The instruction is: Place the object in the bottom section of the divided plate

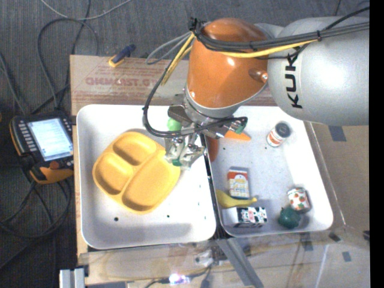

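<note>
Placement not yet completed: gripper (182,153) over right rim of divided plate (137,170) in left bin (96,221), closed on small green object (176,159), bottom section unoccupied.

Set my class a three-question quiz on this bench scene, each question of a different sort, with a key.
1. True or false: the yellow plate lies in the left bin.
2. The end effector hangs over: A) the plate's right edge, B) the can, C) the tablet.
3. Fill in: the small carton stands in the ____ bin.

Key: 1 true; 2 A; 3 right.
</note>
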Robot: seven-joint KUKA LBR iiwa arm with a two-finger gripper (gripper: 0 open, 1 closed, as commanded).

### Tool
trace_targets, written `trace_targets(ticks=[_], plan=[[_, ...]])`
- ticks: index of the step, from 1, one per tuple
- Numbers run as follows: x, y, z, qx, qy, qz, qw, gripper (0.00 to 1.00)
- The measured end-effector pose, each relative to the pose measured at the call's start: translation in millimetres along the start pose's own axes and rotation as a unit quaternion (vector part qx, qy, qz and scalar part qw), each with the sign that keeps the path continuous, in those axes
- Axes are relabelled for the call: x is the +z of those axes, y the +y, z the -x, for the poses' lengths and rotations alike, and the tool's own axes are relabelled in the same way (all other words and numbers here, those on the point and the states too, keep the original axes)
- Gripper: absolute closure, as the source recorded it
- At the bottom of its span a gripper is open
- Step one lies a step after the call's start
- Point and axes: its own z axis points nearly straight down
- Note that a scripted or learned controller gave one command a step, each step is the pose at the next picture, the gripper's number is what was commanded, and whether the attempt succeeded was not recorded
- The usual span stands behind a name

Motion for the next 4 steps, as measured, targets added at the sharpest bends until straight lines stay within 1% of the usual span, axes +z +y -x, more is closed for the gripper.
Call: trace_targets(ticks=[1,2,3,4], plan=[[-9.3,0.5,1.8,0.001,-0.003,0.001,1.0,1.0],[35.0,-19.5,-7.0,-0.074,0.001,0.0,0.9973,1.0],[34.7,-19.3,-6.5,-0.074,0.001,0.0,0.9972,0.0],[25.4,-19.6,-5.8,-0.072,-0.001,0.0,0.9974,1.0]])
